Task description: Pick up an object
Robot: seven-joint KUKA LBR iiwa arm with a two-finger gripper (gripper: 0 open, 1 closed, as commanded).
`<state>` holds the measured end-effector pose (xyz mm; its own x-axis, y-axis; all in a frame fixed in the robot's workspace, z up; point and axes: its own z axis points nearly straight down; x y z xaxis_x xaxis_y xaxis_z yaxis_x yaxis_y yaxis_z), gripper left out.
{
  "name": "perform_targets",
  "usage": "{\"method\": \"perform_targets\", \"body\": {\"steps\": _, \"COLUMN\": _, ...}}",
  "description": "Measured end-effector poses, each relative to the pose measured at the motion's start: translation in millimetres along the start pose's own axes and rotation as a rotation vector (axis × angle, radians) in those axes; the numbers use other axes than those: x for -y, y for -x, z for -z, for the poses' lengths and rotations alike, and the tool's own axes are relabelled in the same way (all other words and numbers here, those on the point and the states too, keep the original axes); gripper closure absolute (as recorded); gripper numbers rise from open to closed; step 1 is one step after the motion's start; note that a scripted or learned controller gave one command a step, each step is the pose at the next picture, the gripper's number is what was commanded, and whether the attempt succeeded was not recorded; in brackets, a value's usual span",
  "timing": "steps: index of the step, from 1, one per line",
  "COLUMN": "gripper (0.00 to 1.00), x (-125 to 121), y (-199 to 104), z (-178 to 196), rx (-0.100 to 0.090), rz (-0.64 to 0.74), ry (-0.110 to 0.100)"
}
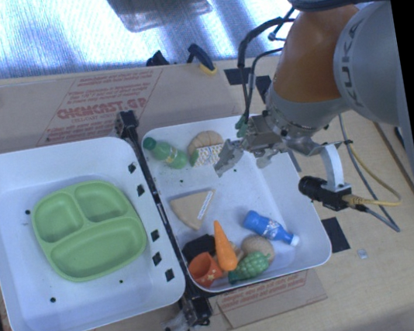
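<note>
Arm (331,61): grey w/ orange band, reaches in from right, over upper right part of right bin.
Gripper (231,157): low over right bin's upper middle, just right of the cookie; fingers look slightly spread, nothing seen btwn them.
Left bin (2,258): holds green tray (88,229), 3 compartments, lying flat near centre.
Right bin (306,219): holds all the small items.
Green bottle (164,152): top left corner of right bin, on its side.
Cookie (205,147): tan disc w/ white patch, just right of green bottle, close to gripper tips; touching or not, can't tell.
Wedge (192,206): tan, mid-bin, apart from gripper.
Blue bottle (268,227): lower right, on its side, white cap toward bin's right edge.
Carrot (223,246): orange, upright-ish, lower middle.
Cup (202,268): orange, bottom edge, beside carrot; dark item just above it.
Green veg (249,265): bottom edge, right of carrot, tan round item touching it above.
</note>
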<state>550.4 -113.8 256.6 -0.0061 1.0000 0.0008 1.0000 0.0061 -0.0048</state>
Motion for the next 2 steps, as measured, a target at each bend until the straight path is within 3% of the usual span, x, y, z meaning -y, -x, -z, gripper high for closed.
{"method": "perform_targets", "body": {"steps": 1, "gripper": 0.00, "x": 53.5, "y": -7.6, "z": -134.6, "rx": -0.001, "rz": 0.000, "ry": -0.002}}
{"method": "perform_targets", "body": {"steps": 2, "gripper": 0.00, "x": 61.3, "y": 12.6, "z": -165.4, "rx": 0.000, "rz": 0.001, "ry": 0.002}}
